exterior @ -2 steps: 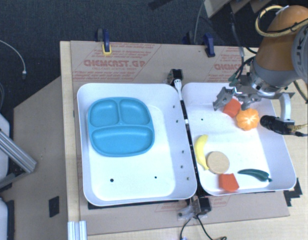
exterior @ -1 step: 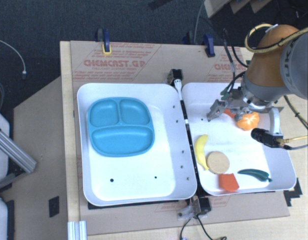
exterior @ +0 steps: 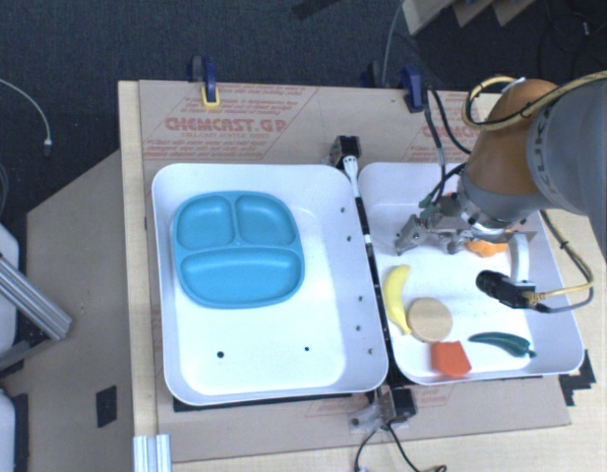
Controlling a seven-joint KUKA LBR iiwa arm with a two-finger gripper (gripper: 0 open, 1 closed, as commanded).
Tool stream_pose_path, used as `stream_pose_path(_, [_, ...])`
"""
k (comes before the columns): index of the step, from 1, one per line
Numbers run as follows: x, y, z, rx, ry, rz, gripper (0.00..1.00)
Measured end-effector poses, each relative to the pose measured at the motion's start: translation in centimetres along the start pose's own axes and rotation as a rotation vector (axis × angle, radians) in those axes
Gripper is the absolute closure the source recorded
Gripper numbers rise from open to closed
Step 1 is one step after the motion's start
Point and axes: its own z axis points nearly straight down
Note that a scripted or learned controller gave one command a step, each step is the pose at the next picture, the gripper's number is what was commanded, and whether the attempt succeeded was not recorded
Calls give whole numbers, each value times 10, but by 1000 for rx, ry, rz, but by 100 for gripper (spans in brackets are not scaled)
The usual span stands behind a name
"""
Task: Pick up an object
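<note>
From above, my pincer (exterior: 451,234) hangs over the right bin (exterior: 569,347); how far it gapes I cannot tell. Banana (exterior: 395,298) lies at seven o'clock from it. I should drop squarely across its middle. My wrist hides most of something orange (exterior: 490,248).

Two white bins (exterior: 185,362) sit on a tan surface (exterior: 283,116) printed with red lettering. A sky-blue divided plate (exterior: 240,248), a yellow banana (exterior: 395,297), a tan round block (exterior: 429,319), a red-orange block (exterior: 451,359), a dark green pepper (exterior: 500,342), an orange piece (exterior: 490,248). The arm (exterior: 569,146) is grey with an orange band (exterior: 505,155).
</note>
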Motion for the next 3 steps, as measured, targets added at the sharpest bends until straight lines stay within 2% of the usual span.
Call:
stream_pose_path(1, [0, 2, -15, -9, -2, 1, 100])
stream_pose_path(3, [8, 0, -139, -16, -3, -2, 100])
